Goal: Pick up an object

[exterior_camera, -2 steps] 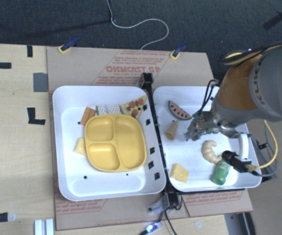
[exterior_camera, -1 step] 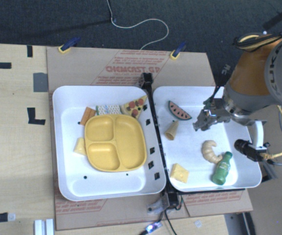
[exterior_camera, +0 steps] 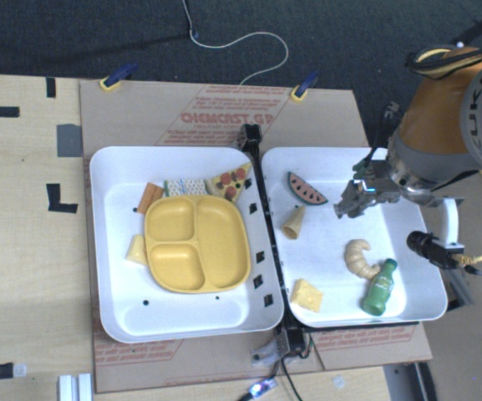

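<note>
Presently on the bench [exterior_camera: 23, 224]: two shallow white bins side by side on a sheet of printed cardboard [exterior_camera: 224, 115].

Left bin [exterior_camera: 107, 249]: one yellow sectioned plate [exterior_camera: 197, 242], three compartments, lying near the middle. Along its far edge, partly tucked under it, a brown flat piece [exterior_camera: 149, 196], a patterned item [exterior_camera: 185, 187] and a pizza slice [exterior_camera: 232, 180] against the dividing wall. A pale yellow wedge [exterior_camera: 135, 249] shows at the plate's left edge.

Right bin [exterior_camera: 428, 303]: a watermelon slice [exterior_camera: 306, 188] near the far left corner; a tan cone [exterior_camera: 293, 220] just below it, close to the dividing wall; a croissant [exterior_camera: 358, 257] near the middle; a green bottle [exterior_camera: 379, 287] lying tilted, its cap end touching or just beside the croissant; a yellow cheese wedge [exterior_camera: 307, 295] toward the near left corner.

Arm: grey with an orange band [exterior_camera: 441, 111], reaching in from the right. Hand [exterior_camera: 351, 205] hangs over the right bin's far half, between the watermelon slice and the bin's right wall, above the croissant and apart from it. Its dark fingers point toward the left; whether they are spread or closed cannot be told from this angle. Nothing is seen between them.

A white cable [exterior_camera: 241, 44] loops on the dark floor beyond the bench.
</note>
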`<state>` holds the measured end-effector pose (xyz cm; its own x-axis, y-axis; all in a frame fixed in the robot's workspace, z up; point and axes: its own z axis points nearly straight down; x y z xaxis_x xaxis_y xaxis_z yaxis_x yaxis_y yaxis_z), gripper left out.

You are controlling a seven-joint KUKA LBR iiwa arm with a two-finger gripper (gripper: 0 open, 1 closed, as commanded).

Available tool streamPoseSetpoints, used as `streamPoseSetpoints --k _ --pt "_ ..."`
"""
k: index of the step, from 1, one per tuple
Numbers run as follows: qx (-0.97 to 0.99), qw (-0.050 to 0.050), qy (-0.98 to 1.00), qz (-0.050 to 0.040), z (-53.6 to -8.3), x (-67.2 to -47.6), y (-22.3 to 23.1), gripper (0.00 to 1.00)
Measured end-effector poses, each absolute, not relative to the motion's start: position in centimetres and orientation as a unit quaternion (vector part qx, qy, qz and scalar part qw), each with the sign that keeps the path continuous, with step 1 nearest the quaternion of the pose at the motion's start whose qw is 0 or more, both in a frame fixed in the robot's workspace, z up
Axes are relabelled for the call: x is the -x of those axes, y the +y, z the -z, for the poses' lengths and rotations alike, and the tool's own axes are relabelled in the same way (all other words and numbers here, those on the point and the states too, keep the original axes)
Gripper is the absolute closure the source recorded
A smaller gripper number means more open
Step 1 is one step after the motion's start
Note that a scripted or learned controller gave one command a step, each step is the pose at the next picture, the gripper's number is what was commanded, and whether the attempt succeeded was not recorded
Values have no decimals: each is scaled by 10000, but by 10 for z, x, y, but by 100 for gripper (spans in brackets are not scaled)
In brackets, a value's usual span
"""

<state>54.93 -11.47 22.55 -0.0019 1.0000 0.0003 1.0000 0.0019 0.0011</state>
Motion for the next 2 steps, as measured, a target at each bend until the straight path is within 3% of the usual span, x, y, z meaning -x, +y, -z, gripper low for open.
streamPoseSetpoints --k 2 --pt "-7050 0 7093 -2 -221 -624 -26 100"
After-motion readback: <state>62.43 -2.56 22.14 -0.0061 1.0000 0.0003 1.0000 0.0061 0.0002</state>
